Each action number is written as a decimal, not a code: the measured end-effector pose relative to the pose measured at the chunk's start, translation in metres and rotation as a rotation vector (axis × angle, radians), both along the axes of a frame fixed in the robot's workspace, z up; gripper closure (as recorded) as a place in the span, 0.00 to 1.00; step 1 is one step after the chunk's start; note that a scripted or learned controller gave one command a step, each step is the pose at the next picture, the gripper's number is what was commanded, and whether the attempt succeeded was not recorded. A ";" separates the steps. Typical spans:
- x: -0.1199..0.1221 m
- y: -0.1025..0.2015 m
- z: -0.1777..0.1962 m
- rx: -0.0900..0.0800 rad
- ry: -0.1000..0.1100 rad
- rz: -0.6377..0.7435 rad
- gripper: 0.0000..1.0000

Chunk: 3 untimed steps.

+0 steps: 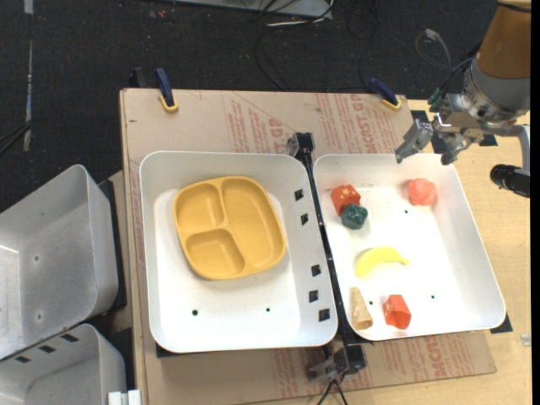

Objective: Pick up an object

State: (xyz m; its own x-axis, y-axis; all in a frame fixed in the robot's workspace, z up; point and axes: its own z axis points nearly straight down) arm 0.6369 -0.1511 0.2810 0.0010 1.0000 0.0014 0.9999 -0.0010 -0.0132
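Nearest the camera, along the front of my right bin [472, 226], lie a tan cone-shaped piece [360, 308] and a red block [396, 310], close to each other and just inside the front wall. Behind them, near the bin's middle, a yellow banana [380, 261] rests alone with bare white floor around it. Farther back, a red-orange lump [344, 197] and a dark green piece [353, 217] sit touching, tight against the divider between the bins. At the far right corner of the bin is a pink-red ball [421, 191]. The left bin [160, 310] carries a yellow divided plate [228, 226].

My gripper [430, 142] hangs over the far rim of the right bin, just behind the pink-red ball. Its two fingers are spread apart with nothing between them, so nothing is picked yet.

I judge the ball the likeliest target, and also a risky one. It is round, so uneven contact could roll it away, and it lies near the far wall, where a finger might strike the rim on the way down. The touching red-orange and green pair could be nudged together or jam against the divider. The banana, standing free, looks the safer choice.
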 end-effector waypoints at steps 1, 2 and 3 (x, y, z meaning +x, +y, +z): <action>0.002 0.000 0.008 -0.002 -0.013 0.002 0.00; 0.003 -0.003 -0.035 -0.002 -0.010 0.000 0.00; 0.008 0.002 -0.097 -0.001 -0.008 0.004 0.00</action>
State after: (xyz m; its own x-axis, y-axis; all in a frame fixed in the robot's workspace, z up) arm 0.6451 -0.1493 0.1836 -0.0029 1.0000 0.0008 1.0000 0.0029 -0.0052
